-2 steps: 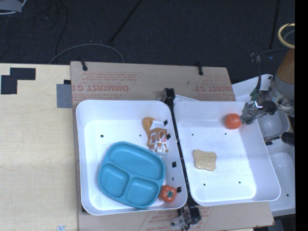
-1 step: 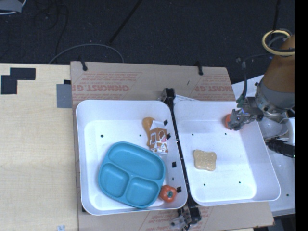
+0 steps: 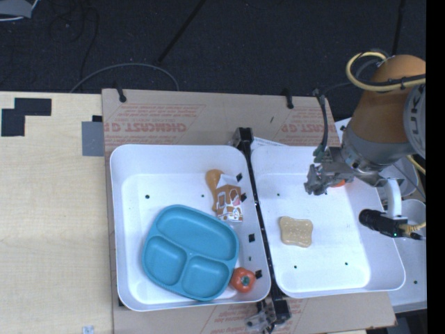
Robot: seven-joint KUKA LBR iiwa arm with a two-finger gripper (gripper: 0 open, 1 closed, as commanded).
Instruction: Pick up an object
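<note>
A: What lies in the two bins?

B: The left bin (image 3: 128, 186) holds a blue tray (image 3: 189, 251) with three compartments. A red tomato (image 3: 243, 280) touches the tray's lower right edge. Above the tray, a small printed packet (image 3: 229, 204) sits just beside a tan piece (image 3: 213, 180). The right bin (image 3: 368, 270) holds a beige slice of toast (image 3: 295, 231), lying flat near the middle.

A: And the arm?

B: The arm (image 3: 382, 113) reaches in from the right. Its gripper (image 3: 318, 183) is over the right bin's upper part, above and right of the toast, apart from it. Something red-orange (image 3: 337, 181) shows just beside the gripper; I cannot tell whether it is held, or whether the gripper is clenched or released.
</note>
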